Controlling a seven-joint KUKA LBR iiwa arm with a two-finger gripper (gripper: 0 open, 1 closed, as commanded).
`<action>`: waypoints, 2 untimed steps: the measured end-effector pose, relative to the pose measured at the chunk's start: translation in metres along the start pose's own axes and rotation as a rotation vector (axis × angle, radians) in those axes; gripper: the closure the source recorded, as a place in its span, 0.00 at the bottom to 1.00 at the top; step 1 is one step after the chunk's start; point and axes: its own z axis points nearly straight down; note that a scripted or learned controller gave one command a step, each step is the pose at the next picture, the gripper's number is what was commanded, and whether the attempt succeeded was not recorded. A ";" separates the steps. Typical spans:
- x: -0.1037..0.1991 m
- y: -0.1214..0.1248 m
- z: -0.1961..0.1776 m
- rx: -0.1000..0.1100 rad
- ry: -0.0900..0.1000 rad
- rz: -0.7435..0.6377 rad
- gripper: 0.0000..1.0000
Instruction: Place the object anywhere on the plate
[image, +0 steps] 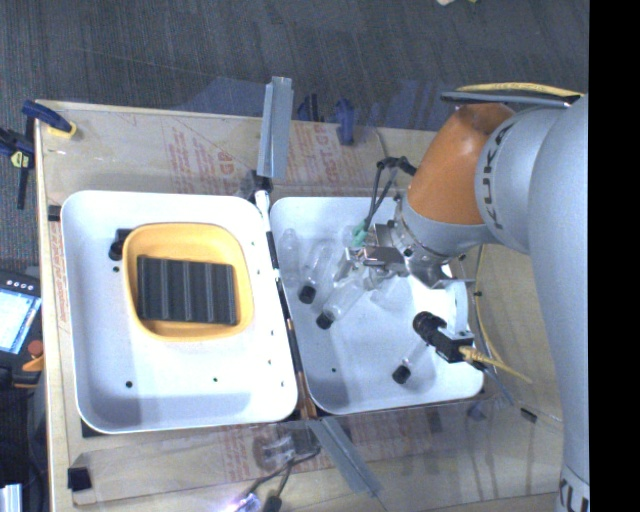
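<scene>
At the left edge of the bench (150, 140) we see a small screen (18, 318) and a clamp (50, 118) at the far-left corner. The left bin (80, 380) carries the plate (188, 275), a yellow one with a dark ribbed centre, lying in its far half and bare of any object. Across the divide, the right bin (355, 385) holds several clear bottles with black caps: a cluster (315, 270) near its far-left corner, touching one another, and one apart (408, 370) near its near-right corner. The gripper (370, 255) hangs low over the cluster, at its right side, under the grey arm (530, 200) with its orange band. We cannot tell whether the pincer is released or clenched, and we see no bottle clearly between its fingers, so we judge the object to be in the right bin, well apart from the plate. From here the risk, as we judge it, lies in the bottles themselves: they are clear, smooth and crowded, so a grasp could slide off, pinch two at once, or nudge the neighbours and roll them aside. A loose hold could also drop the bottle while crossing the two bin walls. Part of the maker's name shows in dark letters on the arm; red print on the bench is too small to read.
</scene>
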 end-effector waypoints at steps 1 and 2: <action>0.058 0.026 0.006 -0.002 -0.001 -0.076 1.00; 0.112 0.050 0.013 -0.002 0.000 -0.253 1.00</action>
